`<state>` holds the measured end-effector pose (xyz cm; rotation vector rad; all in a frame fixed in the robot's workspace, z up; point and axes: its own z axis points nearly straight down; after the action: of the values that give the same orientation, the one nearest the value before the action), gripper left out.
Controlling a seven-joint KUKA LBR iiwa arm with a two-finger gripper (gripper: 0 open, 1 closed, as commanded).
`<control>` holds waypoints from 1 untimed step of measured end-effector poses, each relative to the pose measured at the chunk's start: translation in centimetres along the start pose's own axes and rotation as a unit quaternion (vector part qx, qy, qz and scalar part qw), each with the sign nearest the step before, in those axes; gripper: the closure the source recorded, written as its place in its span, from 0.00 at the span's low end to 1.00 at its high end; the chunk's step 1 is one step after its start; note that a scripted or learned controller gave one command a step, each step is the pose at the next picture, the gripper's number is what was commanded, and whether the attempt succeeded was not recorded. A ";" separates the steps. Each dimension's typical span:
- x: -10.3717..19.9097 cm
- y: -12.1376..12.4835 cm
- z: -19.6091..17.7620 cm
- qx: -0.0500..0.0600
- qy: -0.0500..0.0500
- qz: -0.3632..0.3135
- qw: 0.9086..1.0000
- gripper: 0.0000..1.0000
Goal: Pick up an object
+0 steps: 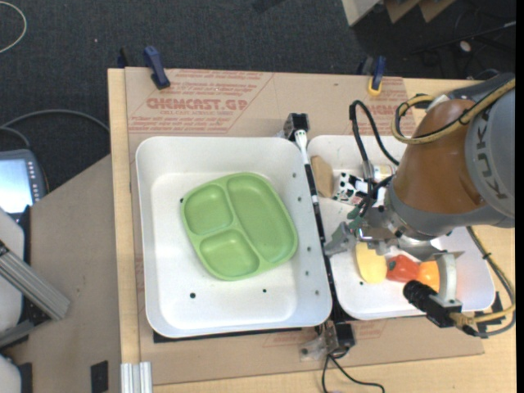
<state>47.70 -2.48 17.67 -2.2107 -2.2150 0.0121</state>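
Observation:
My gripper [344,236] hangs low over the left part of the right bin [360,297], under the grey and orange wrist. Just right of it and nearer the front lies a yellow object [370,267], with an orange-red object [404,268] touching its right side. Behind the gripper sit a tan piece [339,183] and a black-and-white spotted item [350,187]. A small green bit [358,214] shows right at the wrist's edge. The arm hides much of this bin's middle and right side. I see nothing clearly held.
The left bin [164,285] holds a green divided plate [238,225] at its middle. A black-dotted ridge [314,211] separates the two bins. Blue [155,65] and yellow-blue [377,74] clamps grip the far bench edge.

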 end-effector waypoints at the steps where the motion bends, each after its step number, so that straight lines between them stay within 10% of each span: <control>1: -0.3 0.2 -1.8 -0.008 -0.002 0.002 1.000 1.00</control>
<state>47.96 -2.75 19.49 -2.2249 -2.2211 -0.0024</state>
